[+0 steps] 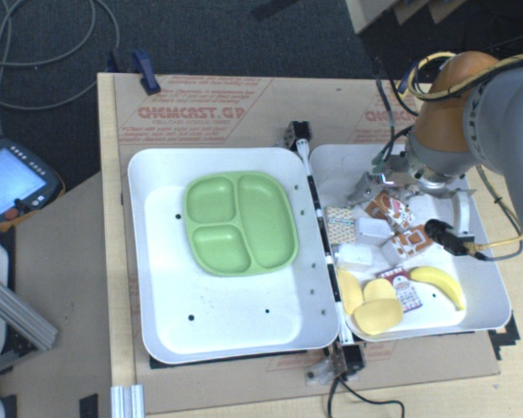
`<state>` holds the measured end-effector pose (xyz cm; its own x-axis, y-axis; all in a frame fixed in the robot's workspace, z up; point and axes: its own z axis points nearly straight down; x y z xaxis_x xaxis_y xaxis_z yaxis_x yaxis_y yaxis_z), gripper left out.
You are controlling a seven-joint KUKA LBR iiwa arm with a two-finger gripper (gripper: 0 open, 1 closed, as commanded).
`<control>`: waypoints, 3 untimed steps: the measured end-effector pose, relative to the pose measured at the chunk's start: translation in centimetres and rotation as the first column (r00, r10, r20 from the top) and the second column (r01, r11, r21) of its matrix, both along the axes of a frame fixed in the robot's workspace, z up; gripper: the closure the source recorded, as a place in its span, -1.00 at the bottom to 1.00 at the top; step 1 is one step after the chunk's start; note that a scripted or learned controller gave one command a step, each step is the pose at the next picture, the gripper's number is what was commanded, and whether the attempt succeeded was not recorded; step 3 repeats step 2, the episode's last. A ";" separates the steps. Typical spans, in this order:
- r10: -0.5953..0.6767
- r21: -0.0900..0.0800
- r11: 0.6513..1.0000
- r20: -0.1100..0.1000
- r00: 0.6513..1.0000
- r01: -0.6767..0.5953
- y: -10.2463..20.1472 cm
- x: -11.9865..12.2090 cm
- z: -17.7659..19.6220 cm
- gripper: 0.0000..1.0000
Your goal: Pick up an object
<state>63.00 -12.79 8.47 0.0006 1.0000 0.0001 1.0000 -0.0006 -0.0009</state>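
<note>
Reaching down into the far part of the right bin [496, 307], the gripper [385, 184] sits at or just over an orange-brown packet [392, 209], but how far it is open, and whether it has hold of anything, I cannot tell: wrist and metal blur together there. No object can be seen lifted; the likeliest target, that packet, lies in the clutter just below the tool. Beside it are a patterned sachet [340, 225], flat white packets [365, 238] and a second red-and-white wrapper [411, 241], all thin, glossy and overlapping. Nearer the camera lie a curved, smooth banana [441, 284] and rounded, matte yellow lumps [372, 303], with a small printed card [406, 294] between them. I judge the risk to be a slip or a double pick: slick film gives little to bite, and overlapped edges could drag a neighbour up or let the packet slide out. The left bin [157, 259] holds a green divided plate [241, 223], hard plastic with rounded corners, well apart from the arm [470, 103].
</note>
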 end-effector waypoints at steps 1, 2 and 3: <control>-0.001 -0.001 1.000 0.004 1.000 0.001 0.0 0.1 1.1 1.00; 0.002 0.001 1.000 0.002 1.000 -0.002 6.9 -3.1 10.0 1.00; 0.002 0.001 1.000 0.002 1.000 -0.002 6.9 -3.1 10.0 1.00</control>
